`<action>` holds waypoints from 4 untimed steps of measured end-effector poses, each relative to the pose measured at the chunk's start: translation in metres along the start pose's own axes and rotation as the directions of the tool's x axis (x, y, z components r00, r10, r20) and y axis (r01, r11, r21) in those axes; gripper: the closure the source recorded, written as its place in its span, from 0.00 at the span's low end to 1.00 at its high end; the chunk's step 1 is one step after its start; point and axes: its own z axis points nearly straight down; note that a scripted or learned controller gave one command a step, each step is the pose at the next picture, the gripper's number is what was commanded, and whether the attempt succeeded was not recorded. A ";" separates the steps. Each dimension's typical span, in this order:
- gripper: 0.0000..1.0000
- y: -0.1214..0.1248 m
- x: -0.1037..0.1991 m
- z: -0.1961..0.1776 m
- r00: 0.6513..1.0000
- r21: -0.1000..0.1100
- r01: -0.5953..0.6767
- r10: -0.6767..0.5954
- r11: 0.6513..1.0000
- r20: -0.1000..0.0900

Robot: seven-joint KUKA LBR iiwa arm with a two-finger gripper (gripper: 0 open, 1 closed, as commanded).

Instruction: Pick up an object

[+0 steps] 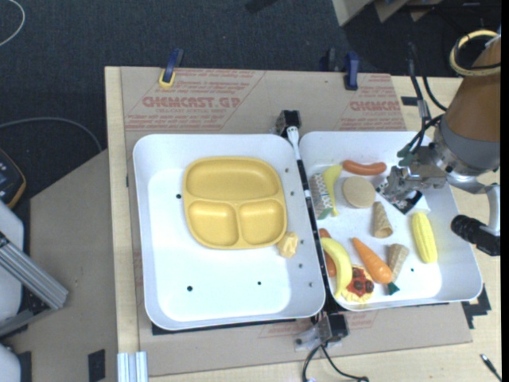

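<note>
The bench (pixel 238 94) is a brown board with red lettering; two white bins rest directly on it, the left bin (pixel 159 237) touching the right bin (pixel 461 281); beyond the left bin, a yellow clamp (pixel 169 72) grips the board's far edge; a blue clamp (pixel 351 70) sits further right.

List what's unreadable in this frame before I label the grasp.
- Hand, camera view: too small and dark against the right bin to tell its finger state or any contact.
- Arm: cut off by the right edge.
- Item under the banana, near the carrot: partly covered, identity unclear.
</note>
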 end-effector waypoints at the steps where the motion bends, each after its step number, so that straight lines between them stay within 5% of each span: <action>1: 1.00 0.010 0.057 0.006 1.000 0.004 -0.001 0.001 1.000 0.000; 3: 1.00 0.008 0.167 -0.010 1.000 0.000 0.000 0.000 1.000 0.000; 4: 1.00 0.016 0.166 -0.005 1.000 -0.001 -0.006 0.006 1.000 0.003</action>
